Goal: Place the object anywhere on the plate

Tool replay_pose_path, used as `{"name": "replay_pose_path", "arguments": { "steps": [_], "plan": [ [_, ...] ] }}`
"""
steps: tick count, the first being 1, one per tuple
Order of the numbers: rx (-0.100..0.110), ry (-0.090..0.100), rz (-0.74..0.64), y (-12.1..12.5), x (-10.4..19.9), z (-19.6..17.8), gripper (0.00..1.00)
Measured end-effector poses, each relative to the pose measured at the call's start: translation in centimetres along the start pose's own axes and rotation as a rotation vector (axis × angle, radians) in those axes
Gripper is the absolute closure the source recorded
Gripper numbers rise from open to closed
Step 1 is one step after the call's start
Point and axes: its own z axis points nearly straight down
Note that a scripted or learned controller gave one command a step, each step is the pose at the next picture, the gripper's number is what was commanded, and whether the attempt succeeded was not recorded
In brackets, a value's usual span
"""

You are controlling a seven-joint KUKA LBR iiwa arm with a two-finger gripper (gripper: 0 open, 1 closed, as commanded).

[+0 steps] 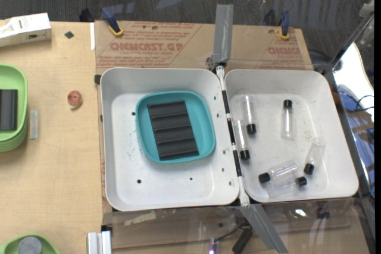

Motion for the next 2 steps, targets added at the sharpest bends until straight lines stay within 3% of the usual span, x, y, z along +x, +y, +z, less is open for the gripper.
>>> {"name": "replay_pose_path", "arguments": {
  "steps": [2],
  "plan": [
    [-0.002,0.0,-0.451,-0.09,0.17,0.08,0.0]
  ]
}}
